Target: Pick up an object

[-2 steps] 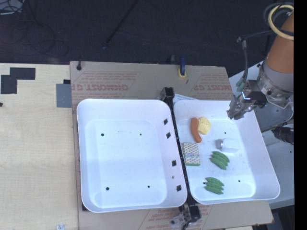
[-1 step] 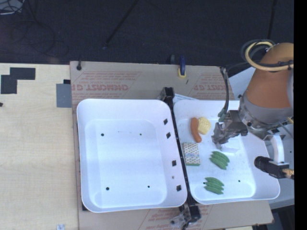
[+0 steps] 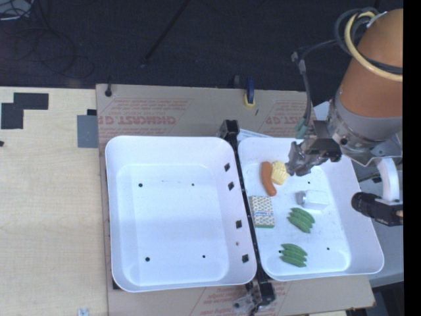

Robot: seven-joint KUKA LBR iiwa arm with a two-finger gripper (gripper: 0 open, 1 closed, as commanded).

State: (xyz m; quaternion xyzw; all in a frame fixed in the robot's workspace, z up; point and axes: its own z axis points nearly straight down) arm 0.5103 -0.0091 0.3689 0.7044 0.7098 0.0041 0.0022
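The right bin (image 3: 358, 255) holds an orange sausage-shaped piece (image 3: 268, 178), a yellow corn piece (image 3: 279, 172) touching it, a small patterned box (image 3: 263, 210), two green pods (image 3: 301, 218) (image 3: 293, 254) and a small white block (image 3: 312, 197). My gripper (image 3: 297, 162) hangs over the bin's upper middle, just right of the corn piece. Its dark fingers point down and left. I see nothing between them.
The left bin (image 3: 125, 176) lies beside the right one, with a black clip strip (image 3: 238, 203) between them. Both rest on a cardboard sheet (image 3: 171, 110). The arm's orange band (image 3: 375, 45) and grey wrist fill the upper right.
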